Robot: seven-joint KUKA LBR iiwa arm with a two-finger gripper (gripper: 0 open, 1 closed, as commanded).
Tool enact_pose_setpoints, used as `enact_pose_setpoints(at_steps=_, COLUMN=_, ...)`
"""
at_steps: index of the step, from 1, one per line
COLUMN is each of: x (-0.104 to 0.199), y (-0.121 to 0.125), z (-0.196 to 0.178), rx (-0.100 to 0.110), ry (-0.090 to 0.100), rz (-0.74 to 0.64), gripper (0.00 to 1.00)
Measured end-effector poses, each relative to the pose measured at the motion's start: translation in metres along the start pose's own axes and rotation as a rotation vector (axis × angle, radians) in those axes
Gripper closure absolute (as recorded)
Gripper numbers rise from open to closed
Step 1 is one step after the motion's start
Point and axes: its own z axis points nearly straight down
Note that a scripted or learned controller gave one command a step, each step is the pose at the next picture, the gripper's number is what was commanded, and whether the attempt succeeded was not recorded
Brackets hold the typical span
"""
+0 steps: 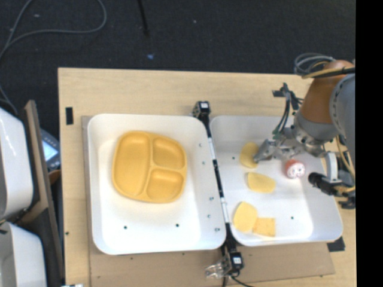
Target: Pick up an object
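Observation:
In the right bin (299, 223) lie several pale yellow food pieces: one near the top left (248, 155), one in the middle (261, 182), a round one (244, 216) beside an orange-yellow square (264, 226) at the front. A small red and white object (294, 170) lies right of the middle. My gripper (269, 150) hangs low over the bin's upper part, its dark fingers right beside the top yellow piece and left of the red and white object. Nothing shows between the fingers.
The left bin (102, 220) holds a yellow divided tray (149, 166). A ridge with clips (214, 172) separates the two bins. Cables and a black fitting (326, 183) hang off the arm over the right bin's right side.

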Motion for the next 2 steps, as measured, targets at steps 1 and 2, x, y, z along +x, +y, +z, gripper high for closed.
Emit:
enact_pose_setpoints(at_steps=1, x=-0.001, y=0.001, z=-0.009, rx=0.000, ry=0.001, rz=-0.001, gripper=1.00)
enact_pose_setpoints(at_steps=2, x=-0.011, y=-0.002, z=-0.057, rx=-0.007, ry=-0.002, rz=0.000, gripper=1.00)
